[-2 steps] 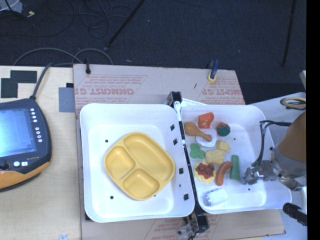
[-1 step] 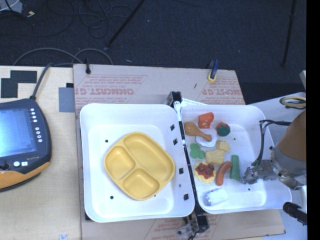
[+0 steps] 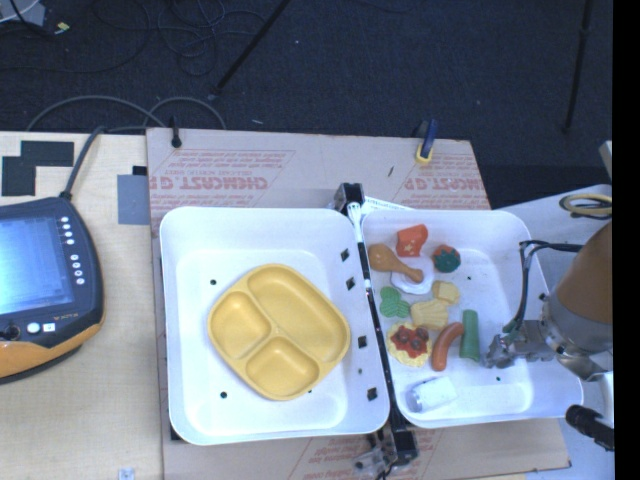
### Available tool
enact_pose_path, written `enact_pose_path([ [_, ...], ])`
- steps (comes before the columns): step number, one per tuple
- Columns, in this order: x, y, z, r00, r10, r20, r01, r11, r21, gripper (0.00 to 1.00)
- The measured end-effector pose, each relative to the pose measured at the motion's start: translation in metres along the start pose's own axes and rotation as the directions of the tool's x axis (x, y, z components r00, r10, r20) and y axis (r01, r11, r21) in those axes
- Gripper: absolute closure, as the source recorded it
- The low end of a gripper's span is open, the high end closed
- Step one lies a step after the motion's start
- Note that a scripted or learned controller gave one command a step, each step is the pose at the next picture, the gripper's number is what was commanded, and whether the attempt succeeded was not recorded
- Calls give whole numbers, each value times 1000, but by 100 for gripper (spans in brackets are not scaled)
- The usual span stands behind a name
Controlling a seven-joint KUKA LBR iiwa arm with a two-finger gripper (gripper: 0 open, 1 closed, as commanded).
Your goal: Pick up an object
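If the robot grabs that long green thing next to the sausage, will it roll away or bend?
The green piece looks like a short, rounded stick, so a nudge on its side could probably roll it. It seems to be a molded toy, likely stiff rather than floppy, and light. Its smooth surface might slip. It lies close beside the sausage, which may block rolling that way.

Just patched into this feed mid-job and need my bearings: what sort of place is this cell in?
Most likely a robotics lab bench, not a kitchen. A teach pendant lies beside two white bins, loose cables trail over the dark floor behind, and the food in the right bin is toy food, next to a yellow divided tray.
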State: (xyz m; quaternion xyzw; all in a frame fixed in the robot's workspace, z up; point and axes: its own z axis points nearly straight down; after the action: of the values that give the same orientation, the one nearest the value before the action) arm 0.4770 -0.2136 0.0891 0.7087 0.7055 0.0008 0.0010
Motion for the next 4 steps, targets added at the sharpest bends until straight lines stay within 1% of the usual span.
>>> enact_pose_path([
  [4, 0, 0, 0, 1000, 6, -2, -6, 1000, -1, 100],
])
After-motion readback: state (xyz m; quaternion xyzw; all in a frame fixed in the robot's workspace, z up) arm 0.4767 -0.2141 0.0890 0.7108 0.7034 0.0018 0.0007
